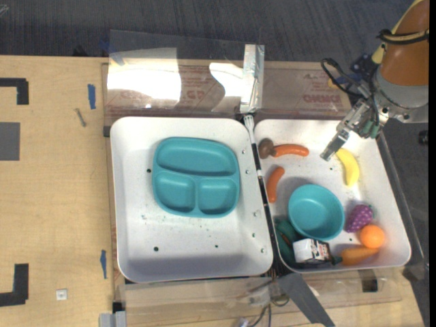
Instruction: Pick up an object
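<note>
Tool [332,150] position: you will find it over the upper part of the right bin [397,203], reaching in from the right, its tip just beside the upper end of the banana [350,167]. You cannot tell from this view whether it stands wide or narrow; nothing shows between its tips.

Note the banana: yellow, smooth, curved, its long axis running nearly up and down the view, upper end toward the tool. Left of it lies an orange sausage [289,151], long axis running left to right, with a small brown ball [266,148] at its left end. A second orange piece [274,182] lies tilted below them.

You will see a round teal bowl [315,211] at the bin's middle. Beside it sit a purple grape cluster [360,216], a round orange [372,237], a carrot [355,255] and a small can [312,251] whose label cannot be read.

The left bin [133,251] carries a teal divided plate [196,176] with three compartments.
</note>
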Controlling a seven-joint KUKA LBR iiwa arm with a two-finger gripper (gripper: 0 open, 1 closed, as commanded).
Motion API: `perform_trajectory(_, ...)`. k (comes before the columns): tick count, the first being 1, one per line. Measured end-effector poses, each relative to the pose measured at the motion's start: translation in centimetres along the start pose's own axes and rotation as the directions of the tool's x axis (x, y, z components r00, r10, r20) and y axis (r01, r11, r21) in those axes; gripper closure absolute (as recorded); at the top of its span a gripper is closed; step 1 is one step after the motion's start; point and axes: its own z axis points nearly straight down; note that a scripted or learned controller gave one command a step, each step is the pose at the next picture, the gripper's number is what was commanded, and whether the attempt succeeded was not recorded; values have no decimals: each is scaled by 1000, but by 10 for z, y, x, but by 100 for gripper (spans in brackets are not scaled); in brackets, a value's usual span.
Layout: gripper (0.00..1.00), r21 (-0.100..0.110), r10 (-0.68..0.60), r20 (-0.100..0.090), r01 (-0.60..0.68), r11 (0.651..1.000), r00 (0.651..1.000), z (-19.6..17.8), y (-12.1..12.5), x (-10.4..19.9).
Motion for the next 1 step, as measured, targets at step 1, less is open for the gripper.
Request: perform_trajectory(1, 0, -4, 105, 5, -105, 994, 994, 111, -55, -18)
